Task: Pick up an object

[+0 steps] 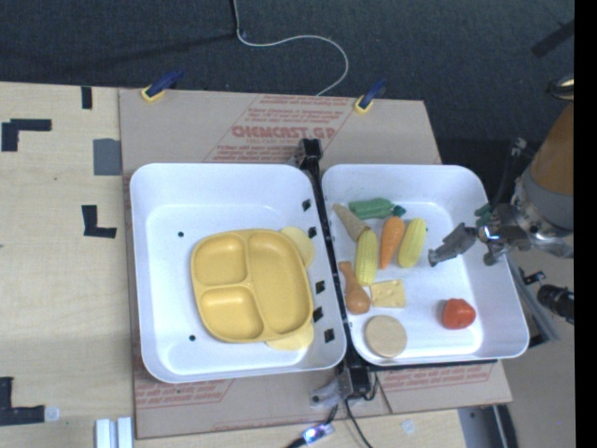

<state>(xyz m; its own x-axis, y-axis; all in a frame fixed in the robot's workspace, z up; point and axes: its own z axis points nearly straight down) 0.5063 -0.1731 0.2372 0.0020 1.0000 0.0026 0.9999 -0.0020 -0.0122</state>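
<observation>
The objects to be picked lie in the right bin (466, 189). A loose cluster is found toward its left half: a carrot (393, 236), a corn cob (412, 242) just beside it, a second yellow cob (366, 256), a green piece (370, 208) above them, a pale cone (350, 220), an orange-brown piece (354, 290), a yellow cheese slice (389, 294) and a round biscuit (384, 335). A tomato (457, 314) lies apart, near the bin's lower right.

The gripper (451, 245) is seen over the right part of this bin, between the corn cob and the right wall, reaching in from the right. Nothing is seen between its fingers. Whether the claw is spread or pressed together cannot be told from this view.

The left bin (149, 194) holds a yellow divided plate (250, 283) with pale yellow pieces under its edge.

Possible faults from this position:
- A descent into the cluster may catch two items at once, since the carrot and corn cob lie touching or nearly so.
- Rounded items may roll or slip out under finger pressure.
- A descent near the right wall may strike the bin rim.
- The flat cheese slice may offer no graspable edge.
</observation>
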